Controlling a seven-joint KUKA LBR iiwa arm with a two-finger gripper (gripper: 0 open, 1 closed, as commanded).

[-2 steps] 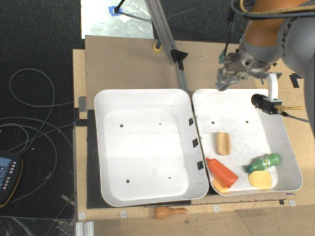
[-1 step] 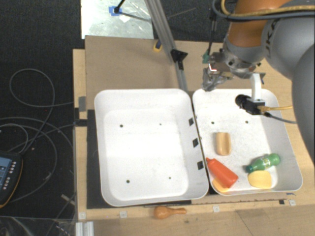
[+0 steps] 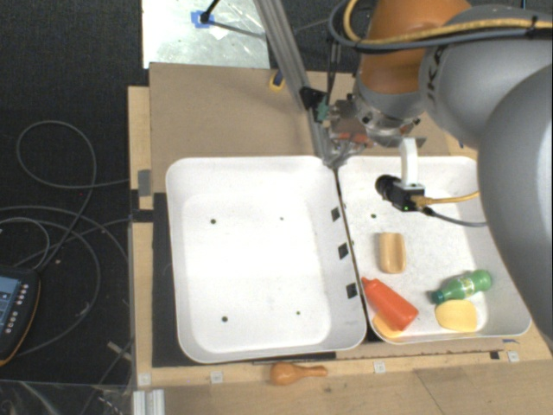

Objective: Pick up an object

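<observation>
Several small objects lie in the right bin (image 3: 432, 223): a tan bread-like piece (image 3: 391, 252), an orange-red carrot-shaped piece (image 3: 389, 305), a green bottle (image 3: 462, 285) and a yellow lemon-shaped piece (image 3: 456, 316). My gripper (image 3: 335, 150) hangs low over the far end of the rim where the two bins meet, well behind all of these objects. Nothing shows in it. The grey arm with its orange band fills the upper right.
The left bin (image 3: 251, 258) lies beside the right one. An orange gourd-shaped piece (image 3: 294, 372) rests on the bench in front of the bins. A black fitting with a yellow cable (image 3: 399, 192) hangs off the wrist over the right bin. Cables lie on the floor at left.
</observation>
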